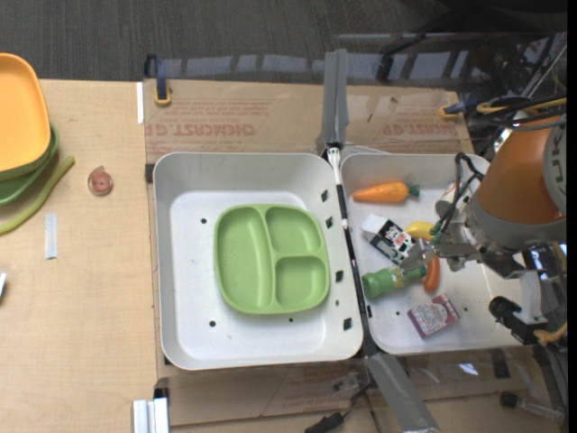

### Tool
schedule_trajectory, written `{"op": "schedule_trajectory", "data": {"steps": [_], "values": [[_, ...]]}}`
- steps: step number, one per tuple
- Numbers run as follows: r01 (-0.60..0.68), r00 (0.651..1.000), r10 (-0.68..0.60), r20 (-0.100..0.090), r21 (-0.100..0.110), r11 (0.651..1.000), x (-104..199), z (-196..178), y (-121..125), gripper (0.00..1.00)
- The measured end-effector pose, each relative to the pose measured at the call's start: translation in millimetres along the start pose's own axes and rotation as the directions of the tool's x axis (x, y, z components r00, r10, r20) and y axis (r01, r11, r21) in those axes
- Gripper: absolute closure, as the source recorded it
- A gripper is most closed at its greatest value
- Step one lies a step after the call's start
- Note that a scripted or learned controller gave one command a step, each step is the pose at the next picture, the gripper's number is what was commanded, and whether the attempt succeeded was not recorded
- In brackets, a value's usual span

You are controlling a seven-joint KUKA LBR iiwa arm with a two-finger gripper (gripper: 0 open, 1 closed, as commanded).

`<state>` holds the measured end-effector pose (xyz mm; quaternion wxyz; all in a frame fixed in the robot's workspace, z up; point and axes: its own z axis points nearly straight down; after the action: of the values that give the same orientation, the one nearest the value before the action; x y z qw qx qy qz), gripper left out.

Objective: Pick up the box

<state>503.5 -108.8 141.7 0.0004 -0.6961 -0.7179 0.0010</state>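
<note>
The box point(433, 316), small and pink with a printed face, lies flat near the front edge of the right bin point(389, 334), apart from the other things there. Just behind it a green bottle point(389, 280) lies on its side, pointing toward the bin's left wall. A small black-and-white packet point(389, 237) sits behind the bottle, with a yellow piece point(418, 230) beside it, and a toy carrot point(385, 191) lies near the bin's back edge. A thin red-orange item point(432, 274) stands close to the bottle's cap end, right beneath the gripper point(439, 253). The gripper hangs over the middle of the right bin, behind the box and not touching it; whether it is spread or pressed together, I cannot tell. The left bin point(180, 269) holds a green divided plate point(272, 258) with three compartments, lying roughly at its centre.
</note>
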Motion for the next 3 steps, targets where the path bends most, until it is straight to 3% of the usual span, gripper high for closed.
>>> {"op": "schedule_trajectory", "data": {"steps": [1, 2, 3], "values": [[-0.098, 0.995, 0.098, -0.001, 0.002, 0.995, -23.2, 51.4, -27.7, 0.00], [0.354, 0.935, -0.354, -0.002, -0.001, 0.935, -25.7, 50.7, -27.2, 0.00], [0.350, 0.937, -0.350, -0.001, -0.001, 0.937, -26.6, 42.0, -26.8, 1.00]]}}
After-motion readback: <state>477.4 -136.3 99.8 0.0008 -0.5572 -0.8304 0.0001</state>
